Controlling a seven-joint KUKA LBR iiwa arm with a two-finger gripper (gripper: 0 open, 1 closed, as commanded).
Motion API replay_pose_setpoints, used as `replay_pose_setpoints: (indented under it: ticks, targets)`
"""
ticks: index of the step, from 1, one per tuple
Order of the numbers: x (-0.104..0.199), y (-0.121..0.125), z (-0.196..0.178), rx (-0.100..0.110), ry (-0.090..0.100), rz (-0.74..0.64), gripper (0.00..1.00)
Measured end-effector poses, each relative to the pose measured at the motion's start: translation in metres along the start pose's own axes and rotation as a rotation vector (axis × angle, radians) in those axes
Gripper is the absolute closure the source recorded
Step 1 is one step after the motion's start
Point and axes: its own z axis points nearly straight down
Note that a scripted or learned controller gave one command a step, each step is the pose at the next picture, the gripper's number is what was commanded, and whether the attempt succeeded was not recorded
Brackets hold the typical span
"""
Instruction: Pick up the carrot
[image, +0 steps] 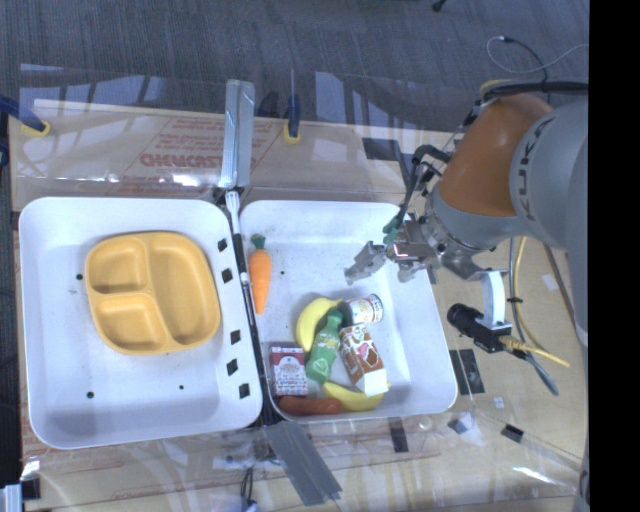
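The grey arm with its orange band (490, 160) reaches in over the right-hand shallow white bin (300, 222), and its two-finger gripper (368, 262) hangs above the bare upper-right floor of that bin. Whether the gripper is open or closed cannot be told at this slant; nothing can be seen between its tips.

The small orange carrot with a green top (259, 277) lies well to the gripper's left, lengthwise along the right bin's left wall, green end pointing up the view, apart from the other items. Below and slightly left of the gripper sits a cluster: a curved yellow banana (313, 317), a green bottle-shaped toy (325, 352) leaning against it, a small white can with a red label (366, 309), a brown-and-white carton (362, 360), a small red-and-white box (288, 371), a second yellow banana-like piece (352, 397) and a red sausage-shaped item (310, 405) at the bin's near edge.

Far left of the gripper, in the left-hand white bin (50, 400), rests a yellow three-compartment plastic plate (152, 292).
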Motion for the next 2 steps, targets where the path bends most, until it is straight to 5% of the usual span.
replay_pose_setpoints:
  ticks: [1, 2]
  targets:
    - [0.063, 0.084, 0.104, 0.000, -0.002, 0.008, 0.00]
    - [0.064, 0.084, 0.094, 0.000, -0.001, 0.003, 1.00]
